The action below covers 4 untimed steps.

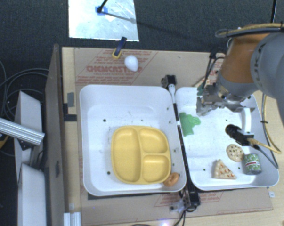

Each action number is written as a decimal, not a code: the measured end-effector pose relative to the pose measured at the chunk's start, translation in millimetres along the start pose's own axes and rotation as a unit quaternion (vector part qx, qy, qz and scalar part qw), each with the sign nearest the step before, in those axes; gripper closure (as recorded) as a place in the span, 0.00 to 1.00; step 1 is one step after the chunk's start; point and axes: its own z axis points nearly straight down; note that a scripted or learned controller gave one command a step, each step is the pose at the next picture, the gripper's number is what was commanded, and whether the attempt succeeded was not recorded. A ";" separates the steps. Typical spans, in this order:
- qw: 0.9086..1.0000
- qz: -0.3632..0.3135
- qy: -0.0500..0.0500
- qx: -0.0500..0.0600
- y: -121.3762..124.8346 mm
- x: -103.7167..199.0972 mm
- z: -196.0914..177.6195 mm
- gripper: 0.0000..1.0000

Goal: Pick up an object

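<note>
Camera view, claw (204, 106) at far-left corner of right bin (205, 147), grip unclear, green piece (189, 123) just beside.

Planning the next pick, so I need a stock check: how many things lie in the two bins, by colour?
Yellow: 1, the divided plate.
Green: 1, the flat green piece.
Brown or tan: 3, the brown lump, cookie, pizza slice.
Mixed colours: 1, the can.
Total: 6.
</note>
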 end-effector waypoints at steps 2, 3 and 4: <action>1.000 -0.001 0.000 -0.001 42.4 -40.3 93.1 0.00; 1.000 0.000 0.001 0.004 -35.6 -48.6 101.3 0.00; 1.000 -0.005 0.001 -0.003 20.5 -32.7 99.3 0.00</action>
